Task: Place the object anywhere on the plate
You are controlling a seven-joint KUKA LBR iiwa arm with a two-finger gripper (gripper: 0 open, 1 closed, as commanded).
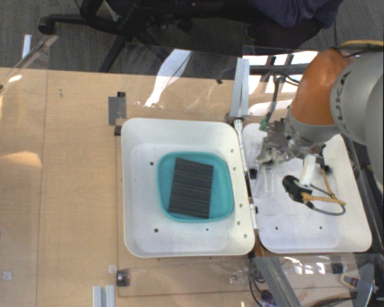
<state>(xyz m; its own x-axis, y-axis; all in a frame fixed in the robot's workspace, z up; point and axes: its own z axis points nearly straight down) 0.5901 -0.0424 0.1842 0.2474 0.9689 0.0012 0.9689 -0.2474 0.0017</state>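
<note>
Teal plate (224,195) in left bin (138,180) already carries the dark ribbed object (192,187). Claw (273,153) hovers over right bin (336,234); its state unreadable. Placement appears complete.

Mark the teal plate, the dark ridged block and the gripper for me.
teal plate (164,175): camera view, bare left rim.
dark ridged block (191,187): camera view, middle of its top face.
gripper (268,157): camera view, at its fingertips.

A light wooden bench (60,198) holds two shallow white plastic bins side by side, the left bin (138,234) and the right bin (354,234). A small dark metal bracket (117,108) sits just beyond the left bin's far corner. A black office chair base (90,21) stands on grey carpet (24,18) behind.
</note>
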